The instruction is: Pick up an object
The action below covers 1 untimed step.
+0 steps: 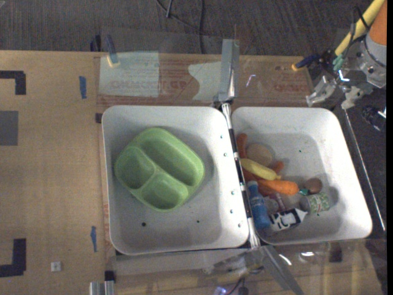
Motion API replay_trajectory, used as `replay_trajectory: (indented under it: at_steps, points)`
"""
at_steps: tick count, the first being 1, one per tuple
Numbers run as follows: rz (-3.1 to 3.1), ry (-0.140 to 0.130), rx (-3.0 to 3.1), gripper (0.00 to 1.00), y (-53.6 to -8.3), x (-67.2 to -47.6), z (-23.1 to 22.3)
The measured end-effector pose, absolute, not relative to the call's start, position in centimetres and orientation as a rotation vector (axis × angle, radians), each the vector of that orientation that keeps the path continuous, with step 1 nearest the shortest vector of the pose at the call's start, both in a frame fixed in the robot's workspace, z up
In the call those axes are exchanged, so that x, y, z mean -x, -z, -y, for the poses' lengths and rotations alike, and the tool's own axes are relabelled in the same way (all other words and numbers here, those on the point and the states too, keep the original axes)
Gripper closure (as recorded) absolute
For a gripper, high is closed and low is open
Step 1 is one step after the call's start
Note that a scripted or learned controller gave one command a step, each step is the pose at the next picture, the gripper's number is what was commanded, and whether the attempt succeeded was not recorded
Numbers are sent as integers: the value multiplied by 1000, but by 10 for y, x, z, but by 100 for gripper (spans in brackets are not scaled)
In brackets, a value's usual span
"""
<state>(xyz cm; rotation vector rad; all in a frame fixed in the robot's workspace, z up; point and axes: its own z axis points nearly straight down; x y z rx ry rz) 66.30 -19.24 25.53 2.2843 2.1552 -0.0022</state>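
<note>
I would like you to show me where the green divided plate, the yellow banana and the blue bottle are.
green divided plate (159,168): camera view, on the ridge between its compartments.
yellow banana (259,169): camera view, on the middle of its body.
blue bottle (257,209): camera view, on its side, near the bin wall.

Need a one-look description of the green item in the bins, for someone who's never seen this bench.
Two shallow white bins sit side by side; take the left bin. The green divided plate lies alone in it, tilted diagonally, with three compartments. Its neighbours are all small items piled in the right bin, such as the orange carrot and yellow banana.
</note>
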Motion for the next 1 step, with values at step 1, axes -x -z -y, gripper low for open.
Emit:
replay_trajectory:
  at_steps: [1]
  points:
    - [-2052,5,-2384,0,-182,-551,170]
